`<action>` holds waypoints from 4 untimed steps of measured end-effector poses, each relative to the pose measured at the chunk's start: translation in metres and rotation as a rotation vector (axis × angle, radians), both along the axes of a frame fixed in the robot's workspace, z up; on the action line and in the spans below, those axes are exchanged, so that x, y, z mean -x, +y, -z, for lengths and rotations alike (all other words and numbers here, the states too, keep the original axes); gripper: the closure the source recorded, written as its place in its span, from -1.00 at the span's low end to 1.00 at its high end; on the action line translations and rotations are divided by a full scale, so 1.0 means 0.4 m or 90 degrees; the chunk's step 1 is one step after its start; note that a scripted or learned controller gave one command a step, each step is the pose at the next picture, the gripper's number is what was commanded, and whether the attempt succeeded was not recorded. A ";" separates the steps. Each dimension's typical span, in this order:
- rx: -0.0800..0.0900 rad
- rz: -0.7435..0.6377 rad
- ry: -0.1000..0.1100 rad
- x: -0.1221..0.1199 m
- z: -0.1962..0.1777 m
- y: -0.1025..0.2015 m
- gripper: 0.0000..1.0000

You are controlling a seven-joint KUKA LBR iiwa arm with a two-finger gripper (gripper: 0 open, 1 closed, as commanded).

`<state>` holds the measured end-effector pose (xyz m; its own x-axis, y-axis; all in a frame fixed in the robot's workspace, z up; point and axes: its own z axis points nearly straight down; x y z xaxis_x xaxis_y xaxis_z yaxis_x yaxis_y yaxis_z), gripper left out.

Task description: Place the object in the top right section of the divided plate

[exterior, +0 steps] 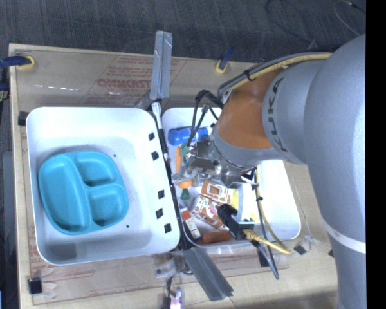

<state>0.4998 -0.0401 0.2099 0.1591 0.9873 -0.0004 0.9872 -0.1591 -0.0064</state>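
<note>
Your tool (194, 163) sits low in cluttered right bin (284, 219), grip state unreadable. Risk: snagging neighbours, missing blue divided plate (82, 190).

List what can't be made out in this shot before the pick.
- Gripper: in the camera view, the arm's wrist covers it; open or shut unknown.
- Objects in the right bin: a jumble, partly under the arm; too small to name individually.
- Blue object: partly hidden by cables.
- Blue divided plate in the left bin: fully visible.
</note>
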 end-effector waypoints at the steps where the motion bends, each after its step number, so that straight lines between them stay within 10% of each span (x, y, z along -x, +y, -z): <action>1: 0.000 0.017 0.001 -0.012 0.049 0.008 1.00; 3: 0.001 0.057 0.001 0.062 0.035 0.339 1.00; 4: 0.001 0.057 0.001 0.062 0.035 0.338 -1.00</action>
